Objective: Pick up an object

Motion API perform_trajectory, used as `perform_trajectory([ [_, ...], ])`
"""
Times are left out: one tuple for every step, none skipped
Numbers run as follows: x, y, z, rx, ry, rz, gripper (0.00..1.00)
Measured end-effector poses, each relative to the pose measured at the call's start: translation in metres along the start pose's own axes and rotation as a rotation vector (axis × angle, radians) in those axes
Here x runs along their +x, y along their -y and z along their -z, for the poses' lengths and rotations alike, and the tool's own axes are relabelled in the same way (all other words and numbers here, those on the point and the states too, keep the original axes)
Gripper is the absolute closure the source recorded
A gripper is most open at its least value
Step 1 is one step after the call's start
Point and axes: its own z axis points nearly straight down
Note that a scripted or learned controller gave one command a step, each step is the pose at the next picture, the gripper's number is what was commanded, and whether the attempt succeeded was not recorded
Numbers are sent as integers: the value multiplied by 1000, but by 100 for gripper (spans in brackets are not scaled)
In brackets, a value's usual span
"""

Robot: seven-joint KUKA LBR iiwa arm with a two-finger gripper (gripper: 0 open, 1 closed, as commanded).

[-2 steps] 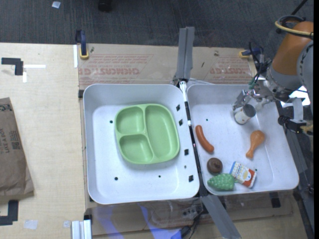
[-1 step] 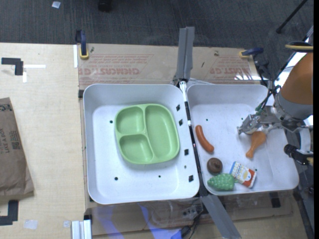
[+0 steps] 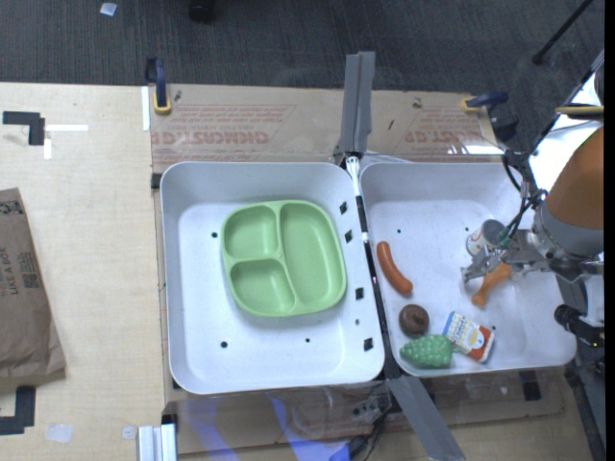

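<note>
I found the gripper (image 3: 483, 279) low in the right bin (image 3: 432, 209), its fingers clamped on an orange carrot-like piece (image 3: 490, 282). Left of it lay a sausage (image 3: 394, 268); nearer the front edge, a brown doughnut (image 3: 414, 319), green toy (image 3: 427, 351) and small carton (image 3: 468, 337). The left bin (image 3: 192, 257) held a green divided plate (image 3: 284, 256).

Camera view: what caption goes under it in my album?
End effector low over an orange carrot in the right bin; green plate in the left bin.
</note>
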Motion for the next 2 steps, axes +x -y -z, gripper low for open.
perform_trajectory([
  [-1,0,9,-1,2,-3,100],
  [23,-28,103,-3,4,47,100],
])
